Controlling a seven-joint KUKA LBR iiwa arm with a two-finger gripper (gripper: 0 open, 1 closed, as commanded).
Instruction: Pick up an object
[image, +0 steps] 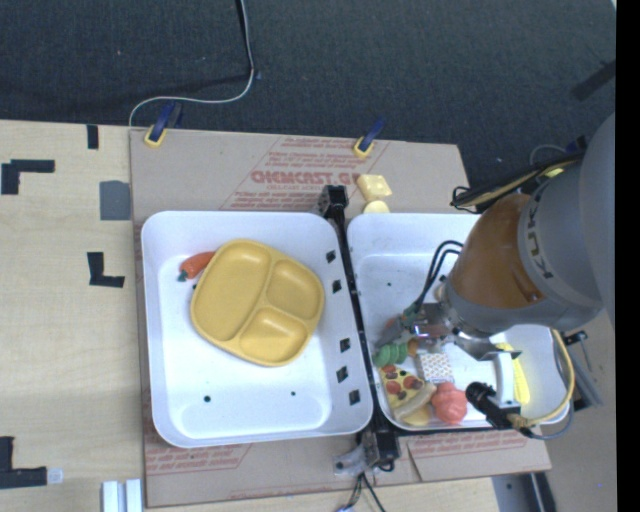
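Left bin (170, 400): yellow divided plate (258, 301) at centre; orange carrot-like piece (196, 264) touching the plate's upper-left edge. Right bin (400, 245), lower part: green toy (392, 352), pizza slice (408, 391), pink-red object (449, 403). Gripper (428, 328) low over the green toy, just beside it; finger state cannot be told.

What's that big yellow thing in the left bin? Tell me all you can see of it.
It is a yellow plate with three shallow compartments, smooth and plastic-looking. It lies flat, face up and turned at an angle, in the upper middle of the left bin. A small orange toy pokes out at its upper left edge. The compartments hold nothing.
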